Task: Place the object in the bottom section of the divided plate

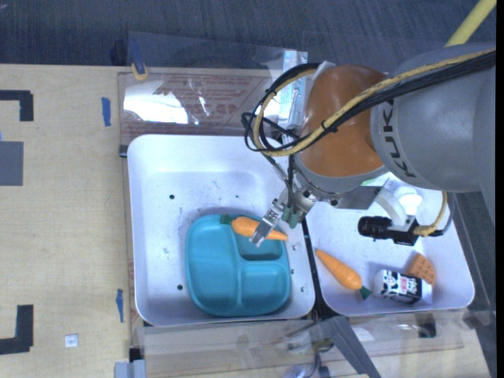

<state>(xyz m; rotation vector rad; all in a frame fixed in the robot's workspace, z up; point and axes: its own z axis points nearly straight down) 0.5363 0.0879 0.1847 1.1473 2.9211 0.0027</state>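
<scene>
A teal divided plate [236, 278] sits in the left white bin [157, 179], with one large section on its left and two smaller ones on its right. A small orange toy carrot [248, 227] lies at the plate's upper right edge, its long axis running left to right, green end pointing left. The gripper [266, 228] reaches in from the right and appears clamped on the carrot's right end, though the view is small here. The plate's bottom section lies just below the carrot. In the right bin [457, 290] rests a second carrot [340, 271].
</scene>
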